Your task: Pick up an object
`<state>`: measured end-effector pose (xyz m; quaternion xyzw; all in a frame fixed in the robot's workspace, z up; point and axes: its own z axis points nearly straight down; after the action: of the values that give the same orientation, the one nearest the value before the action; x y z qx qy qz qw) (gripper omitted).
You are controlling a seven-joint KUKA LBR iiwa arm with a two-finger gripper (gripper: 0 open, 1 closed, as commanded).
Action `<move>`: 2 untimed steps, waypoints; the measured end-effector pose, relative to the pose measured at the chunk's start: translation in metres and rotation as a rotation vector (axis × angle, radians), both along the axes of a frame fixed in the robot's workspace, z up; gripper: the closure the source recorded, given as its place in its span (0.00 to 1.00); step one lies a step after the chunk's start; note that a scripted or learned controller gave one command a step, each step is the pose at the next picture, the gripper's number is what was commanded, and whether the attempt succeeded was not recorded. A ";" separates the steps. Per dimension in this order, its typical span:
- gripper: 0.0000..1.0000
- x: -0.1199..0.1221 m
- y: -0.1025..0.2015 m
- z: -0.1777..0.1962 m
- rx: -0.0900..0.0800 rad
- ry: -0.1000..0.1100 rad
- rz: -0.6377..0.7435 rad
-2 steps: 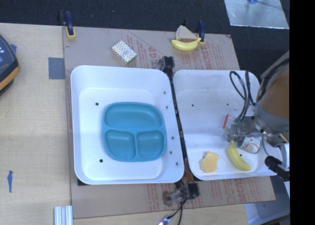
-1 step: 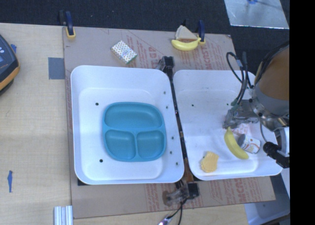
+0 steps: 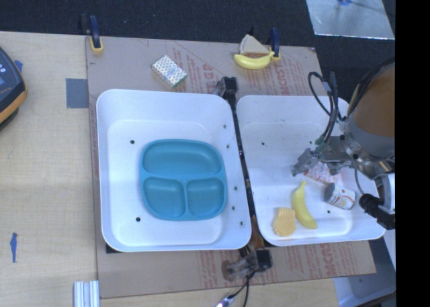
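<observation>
Right bin [image 3: 269, 114]: gripper [image 3: 306, 163] low over its floor, fingers' state cannot be told.
Contents: banana [image 3: 303, 207], yellow block [image 3: 284, 222], small tube [image 3: 339, 197]. Left bin [image 3: 107, 164]: blue divided plate [image 3: 182, 179].

Wooden bench [image 3: 47, 185], cardboard sheet [image 3: 195, 64], two white bins [image 3: 111, 164], perhaps a patterned sponge [image 3: 168, 70]

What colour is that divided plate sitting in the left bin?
The divided plate is light blue, seen plainly in the camera view against the white left bin.

A robotics lab: white bins [image 3: 111, 164] on clamped cardboard [image 3: 201, 64], with cabling [image 3: 322, 87] about.
</observation>
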<state>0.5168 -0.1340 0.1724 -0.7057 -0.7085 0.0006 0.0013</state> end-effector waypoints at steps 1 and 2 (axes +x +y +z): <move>0.00 -0.035 0.011 -0.074 0.000 0.002 0.001; 1.00 -0.035 0.010 -0.064 -0.001 0.004 0.004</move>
<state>0.4820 -0.1240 0.1082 -0.7042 -0.7100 0.0022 0.0022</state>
